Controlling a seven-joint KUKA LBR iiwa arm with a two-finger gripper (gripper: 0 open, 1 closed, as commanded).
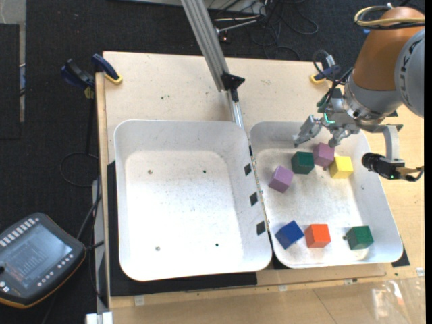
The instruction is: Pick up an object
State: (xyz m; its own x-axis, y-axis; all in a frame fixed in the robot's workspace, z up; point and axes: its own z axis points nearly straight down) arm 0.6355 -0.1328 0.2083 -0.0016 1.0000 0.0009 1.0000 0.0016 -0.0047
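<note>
The grey arm, with its orange band above the wrist, reached in from the right and bent down over the far end of the right bin. Its gripper hung just above the blocks there, its two fingers spread apart with nothing between them; one finger pointed left toward the bin's far rim, the other sat just above a purple block. The right bin held seven blocks. Two were purple: one directly below the gripper, another lying apart to the left. Two were green: one touching the purple block under the gripper, one at the near right corner. One yellow block sat just beside that cluster. One blue block and one orange block lay side by side near the front. The left bin lay alongside.
</note>
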